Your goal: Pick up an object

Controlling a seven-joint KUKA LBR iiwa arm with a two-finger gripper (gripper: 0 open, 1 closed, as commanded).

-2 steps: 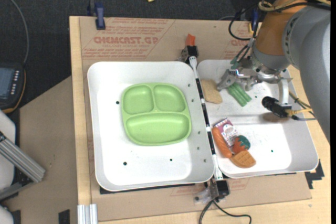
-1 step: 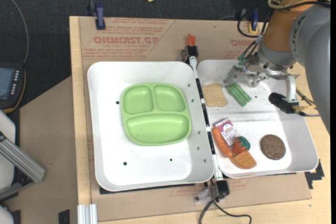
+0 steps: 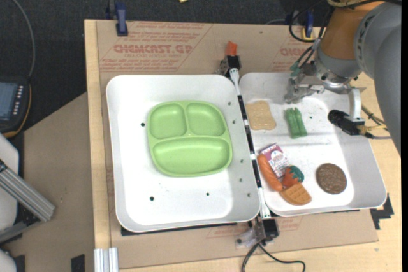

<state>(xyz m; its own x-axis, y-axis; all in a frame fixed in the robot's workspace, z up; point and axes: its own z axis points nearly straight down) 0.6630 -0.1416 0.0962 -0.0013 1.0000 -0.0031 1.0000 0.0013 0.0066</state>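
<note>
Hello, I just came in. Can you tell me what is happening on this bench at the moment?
A grey robot arm reaches in from the right, and its gripper hangs over the far end of the right bin. It holds nothing. Just below it lies a green piece, beside a tan slice. Nearer the front lie a carrot, a small packet and a brown round patty. The left bin holds a green divided plate.

Red print "CHEMCAST GP" on brown board (image 3: pixel 159 48) under bins; other print too faint.
</note>
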